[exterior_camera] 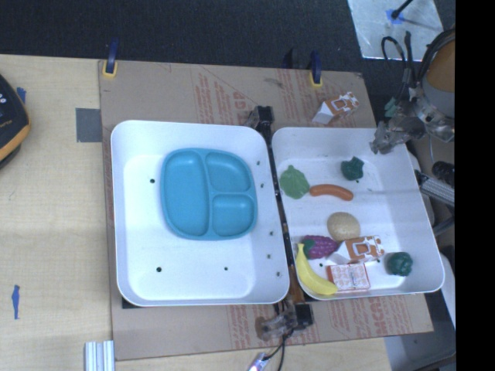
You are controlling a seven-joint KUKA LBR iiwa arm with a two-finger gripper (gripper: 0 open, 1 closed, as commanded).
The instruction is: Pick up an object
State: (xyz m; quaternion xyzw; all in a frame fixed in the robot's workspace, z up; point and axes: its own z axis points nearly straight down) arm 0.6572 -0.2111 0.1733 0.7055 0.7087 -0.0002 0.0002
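The right bin (402, 178) holds several toy foods: a light green leafy piece (294, 182), an orange sausage (331, 192), a dark green broccoli (353, 168), a tan potato (343, 225), purple grapes (319, 246), a yellow banana (312, 275), a small carton (363, 247), a pink packet (348, 277) and a dark green lump (399, 263). My gripper (384, 140) hangs over the bin's far right corner, up and to the right of the broccoli and apart from it. Nothing shows in its grasp.
The left bin (139, 230) holds a blue divided plate (209, 192). Another small carton (336, 107) lies on the cardboard behind the right bin. Clamps (315, 66) pin the cardboard's far edge. A dark device (9, 122) sits at the bench's left edge.
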